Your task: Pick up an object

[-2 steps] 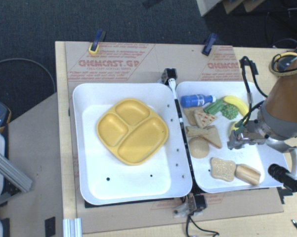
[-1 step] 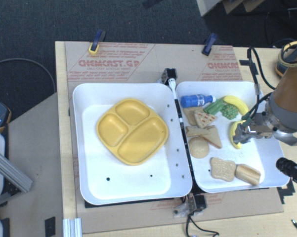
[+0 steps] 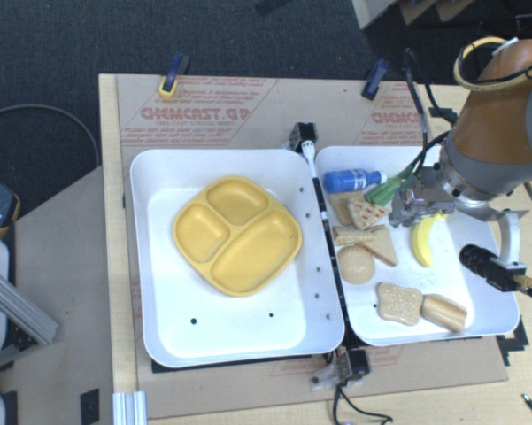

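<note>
Yellow banana [image 3: 423,240] lies near-upright in view, just under gripper [image 3: 413,204].

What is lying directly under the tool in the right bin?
Under the tool you can see a banana and the end of a green object. The arm covers the rest of the green object and the bin floor behind it.

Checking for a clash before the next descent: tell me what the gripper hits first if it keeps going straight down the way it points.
Probably the banana: the gripper hangs over the right bin, just above the fruit's upper end. The green item sits close beside it; depth is hard to judge from this slanted view.
</note>
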You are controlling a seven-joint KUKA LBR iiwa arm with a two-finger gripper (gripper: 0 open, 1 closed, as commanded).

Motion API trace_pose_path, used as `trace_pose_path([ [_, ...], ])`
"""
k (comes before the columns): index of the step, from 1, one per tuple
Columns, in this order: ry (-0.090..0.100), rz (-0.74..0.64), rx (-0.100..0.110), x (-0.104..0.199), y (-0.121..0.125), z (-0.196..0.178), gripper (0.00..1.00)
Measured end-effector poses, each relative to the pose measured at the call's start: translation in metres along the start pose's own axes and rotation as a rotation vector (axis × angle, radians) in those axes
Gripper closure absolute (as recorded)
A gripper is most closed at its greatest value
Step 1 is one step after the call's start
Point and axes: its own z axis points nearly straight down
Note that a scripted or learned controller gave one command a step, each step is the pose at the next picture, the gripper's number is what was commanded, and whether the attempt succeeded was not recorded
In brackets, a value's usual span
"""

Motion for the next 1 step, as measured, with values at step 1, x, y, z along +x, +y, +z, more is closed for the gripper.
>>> trace_pose_path([
  [1, -0.001, 0.002, -0.001, 0.0215, 0.0406, -0.0073, 1.0],
])
